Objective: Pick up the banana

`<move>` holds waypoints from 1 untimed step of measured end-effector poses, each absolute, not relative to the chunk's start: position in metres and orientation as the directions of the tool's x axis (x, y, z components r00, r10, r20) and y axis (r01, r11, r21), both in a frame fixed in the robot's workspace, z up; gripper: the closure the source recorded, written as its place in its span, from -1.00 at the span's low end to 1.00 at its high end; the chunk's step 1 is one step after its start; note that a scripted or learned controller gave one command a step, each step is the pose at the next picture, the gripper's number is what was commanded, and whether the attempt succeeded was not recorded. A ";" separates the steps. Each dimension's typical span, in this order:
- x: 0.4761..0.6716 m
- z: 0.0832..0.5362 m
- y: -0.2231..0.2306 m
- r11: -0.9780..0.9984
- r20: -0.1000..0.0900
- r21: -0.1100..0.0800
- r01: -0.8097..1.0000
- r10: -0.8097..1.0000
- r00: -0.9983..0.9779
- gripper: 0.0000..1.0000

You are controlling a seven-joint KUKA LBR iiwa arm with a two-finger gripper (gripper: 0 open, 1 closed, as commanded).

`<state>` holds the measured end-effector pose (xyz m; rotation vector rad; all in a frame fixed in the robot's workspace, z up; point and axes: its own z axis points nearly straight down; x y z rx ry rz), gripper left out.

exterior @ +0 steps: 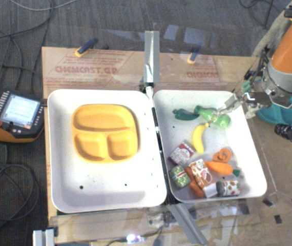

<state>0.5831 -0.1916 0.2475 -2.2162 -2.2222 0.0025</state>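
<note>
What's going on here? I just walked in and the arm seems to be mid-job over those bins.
A grey arm with an orange band reaches in from the right over the right bin, which holds toy food. Its gripper sits near the bin's far right corner, by a light green item, above the banana. The banana lies on the bin floor, not held. The left bin holds a yellow divided tray.
</note>
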 end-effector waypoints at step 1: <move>0.577 0.117 -0.167 0.017 0.002 -0.005 1.000 1.000 -0.017 -1.00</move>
